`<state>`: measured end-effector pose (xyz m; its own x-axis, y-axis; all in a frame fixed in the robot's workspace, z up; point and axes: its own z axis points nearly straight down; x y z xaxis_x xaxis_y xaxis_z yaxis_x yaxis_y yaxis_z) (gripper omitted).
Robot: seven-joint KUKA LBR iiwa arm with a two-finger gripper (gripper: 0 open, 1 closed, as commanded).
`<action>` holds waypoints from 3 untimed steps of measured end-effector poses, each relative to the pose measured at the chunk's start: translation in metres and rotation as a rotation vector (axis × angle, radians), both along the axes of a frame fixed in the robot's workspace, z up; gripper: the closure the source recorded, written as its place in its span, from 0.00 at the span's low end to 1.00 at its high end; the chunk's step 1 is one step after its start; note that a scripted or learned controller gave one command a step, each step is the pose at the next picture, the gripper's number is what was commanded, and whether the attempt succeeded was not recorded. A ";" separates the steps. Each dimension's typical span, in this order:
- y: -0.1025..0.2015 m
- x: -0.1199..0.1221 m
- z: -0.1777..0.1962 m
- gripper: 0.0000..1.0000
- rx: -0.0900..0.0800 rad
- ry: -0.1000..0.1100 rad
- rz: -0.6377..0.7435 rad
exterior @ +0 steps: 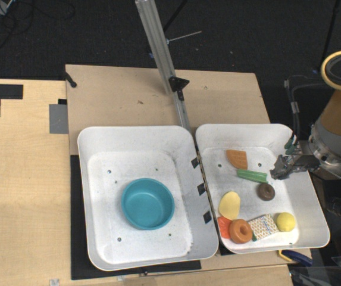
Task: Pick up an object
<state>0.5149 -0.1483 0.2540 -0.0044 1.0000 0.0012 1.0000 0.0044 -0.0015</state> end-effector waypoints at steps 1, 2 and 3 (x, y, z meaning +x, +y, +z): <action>0.041 0.012 -0.010 1.00 0.000 0.000 -0.001; 0.096 0.022 -0.005 1.00 0.000 -0.001 0.000; 0.148 0.041 -0.020 1.00 0.000 0.001 -0.001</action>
